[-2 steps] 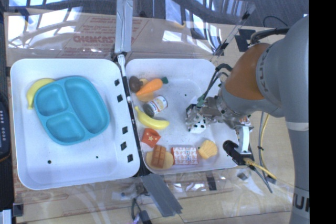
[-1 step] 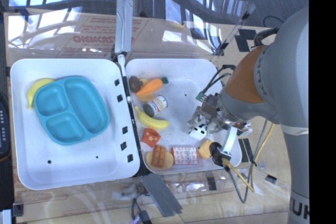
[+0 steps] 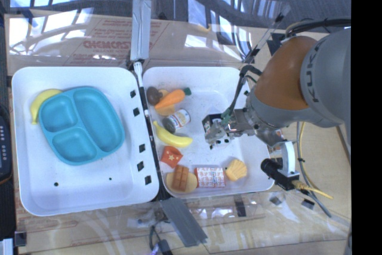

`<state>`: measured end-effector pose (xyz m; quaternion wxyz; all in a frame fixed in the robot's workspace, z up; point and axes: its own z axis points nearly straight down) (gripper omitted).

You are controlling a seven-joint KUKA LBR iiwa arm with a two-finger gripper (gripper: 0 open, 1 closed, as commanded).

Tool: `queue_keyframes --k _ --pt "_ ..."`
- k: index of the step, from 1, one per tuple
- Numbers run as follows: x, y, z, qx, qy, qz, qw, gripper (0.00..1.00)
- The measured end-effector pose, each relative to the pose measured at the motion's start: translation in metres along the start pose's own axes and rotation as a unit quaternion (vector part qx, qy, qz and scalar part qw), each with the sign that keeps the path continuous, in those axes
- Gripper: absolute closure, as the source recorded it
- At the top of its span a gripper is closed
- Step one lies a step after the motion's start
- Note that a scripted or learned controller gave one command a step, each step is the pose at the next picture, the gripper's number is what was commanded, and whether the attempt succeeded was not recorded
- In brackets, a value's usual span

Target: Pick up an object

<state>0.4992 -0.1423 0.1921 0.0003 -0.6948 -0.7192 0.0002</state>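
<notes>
Two white bins sit side by side on the surface. One blue divided plate [image 3: 82, 123] lies in the left bin [image 3: 27, 188], with one yellow banana [image 3: 39, 103] tucked against its upper-left edge. Seven small items lie in the right bin [image 3: 197, 82]: one carrot [image 3: 170, 98], one can [image 3: 177, 120], a second banana [image 3: 172, 137], one red box [image 3: 171, 156], one waffle [image 3: 181, 178], one wrapped packet [image 3: 210, 177] and one yellow pastry [image 3: 236, 170]. One gripper [image 3: 216, 131] hangs over the right bin's middle, near the can; whether it is apart or together I cannot tell.
</notes>
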Motion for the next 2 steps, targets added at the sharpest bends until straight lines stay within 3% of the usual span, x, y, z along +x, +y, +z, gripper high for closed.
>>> queue_keyframes --k 1,2 --pt "0.000 0.001 -0.009 0.001 0.000 -0.002 1.0000 1.00" --pt "0.056 -0.016 -0.015 0.003 0.001 0.059 0.9983 1.00"
